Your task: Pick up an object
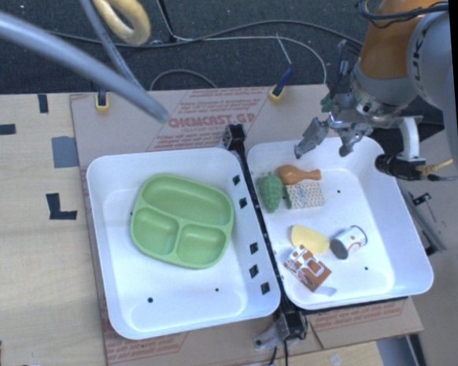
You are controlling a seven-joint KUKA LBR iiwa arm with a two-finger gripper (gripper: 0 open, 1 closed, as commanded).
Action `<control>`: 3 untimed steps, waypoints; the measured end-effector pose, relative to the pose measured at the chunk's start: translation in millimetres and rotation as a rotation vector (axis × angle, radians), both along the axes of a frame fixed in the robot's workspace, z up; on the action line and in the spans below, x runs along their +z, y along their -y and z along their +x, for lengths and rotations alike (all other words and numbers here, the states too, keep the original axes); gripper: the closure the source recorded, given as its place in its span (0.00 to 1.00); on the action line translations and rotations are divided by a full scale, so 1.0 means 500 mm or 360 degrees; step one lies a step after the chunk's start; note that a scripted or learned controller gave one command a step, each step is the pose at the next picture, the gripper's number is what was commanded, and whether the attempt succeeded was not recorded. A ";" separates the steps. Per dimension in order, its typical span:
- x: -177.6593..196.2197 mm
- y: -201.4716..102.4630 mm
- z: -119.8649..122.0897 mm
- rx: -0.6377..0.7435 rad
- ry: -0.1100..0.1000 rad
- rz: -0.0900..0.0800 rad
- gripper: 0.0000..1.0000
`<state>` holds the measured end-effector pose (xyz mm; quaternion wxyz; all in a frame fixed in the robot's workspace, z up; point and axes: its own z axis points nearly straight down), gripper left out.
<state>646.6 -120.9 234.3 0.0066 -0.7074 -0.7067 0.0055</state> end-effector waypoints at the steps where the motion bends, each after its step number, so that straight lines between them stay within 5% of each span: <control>1: 0.014 -0.001 0.004 0.0004 0.0019 -0.0003 0.00; 3: -0.219 0.021 0.017 0.0004 0.0011 -0.0003 0.00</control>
